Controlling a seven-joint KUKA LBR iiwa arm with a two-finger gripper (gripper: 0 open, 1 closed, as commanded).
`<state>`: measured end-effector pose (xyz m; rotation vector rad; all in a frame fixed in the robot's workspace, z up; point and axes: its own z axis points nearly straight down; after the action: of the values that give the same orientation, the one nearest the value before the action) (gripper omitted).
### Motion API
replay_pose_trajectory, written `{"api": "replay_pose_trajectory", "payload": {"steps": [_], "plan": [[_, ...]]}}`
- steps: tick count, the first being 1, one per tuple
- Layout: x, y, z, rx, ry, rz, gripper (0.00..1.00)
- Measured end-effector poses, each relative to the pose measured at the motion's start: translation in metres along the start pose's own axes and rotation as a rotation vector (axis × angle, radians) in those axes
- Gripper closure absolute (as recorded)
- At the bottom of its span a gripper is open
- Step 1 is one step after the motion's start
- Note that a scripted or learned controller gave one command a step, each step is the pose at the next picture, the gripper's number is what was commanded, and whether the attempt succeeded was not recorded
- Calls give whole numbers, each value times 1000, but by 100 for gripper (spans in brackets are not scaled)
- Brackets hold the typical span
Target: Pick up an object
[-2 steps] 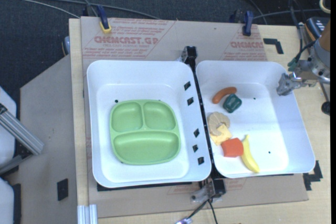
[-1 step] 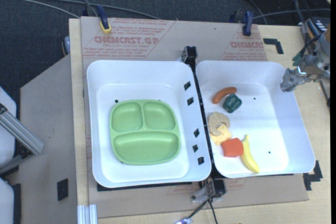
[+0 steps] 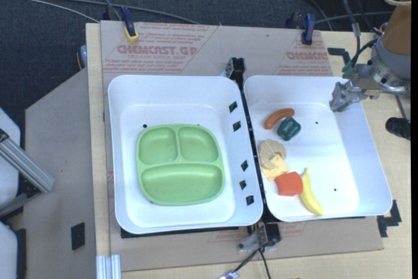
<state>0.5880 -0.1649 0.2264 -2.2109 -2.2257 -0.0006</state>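
Over the right bin's (image 3: 366, 140) far right corner hangs the tool (image 3: 339, 101), its grip state impossible to tell, well apart from the orange sausage (image 3: 279, 117), green block (image 3: 288, 129) and banana (image 3: 309, 196).

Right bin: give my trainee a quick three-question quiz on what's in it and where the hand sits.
1. True or false: the green tray lies in the right bin.
2. Which item lies nearest the bin's front edge? A) sausage B) banana C) dark green block
3. Fill in: the hand hangs over the right bin's ____ right corner.

Key: 1. False, it lies in the left bin. 2. B. 3. Far.
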Motion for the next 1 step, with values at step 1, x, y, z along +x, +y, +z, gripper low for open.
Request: {"api": "replay_pose_trajectory", "payload": {"steps": [1], "plan": [[50,-12,8,4,0,2,100]]}}
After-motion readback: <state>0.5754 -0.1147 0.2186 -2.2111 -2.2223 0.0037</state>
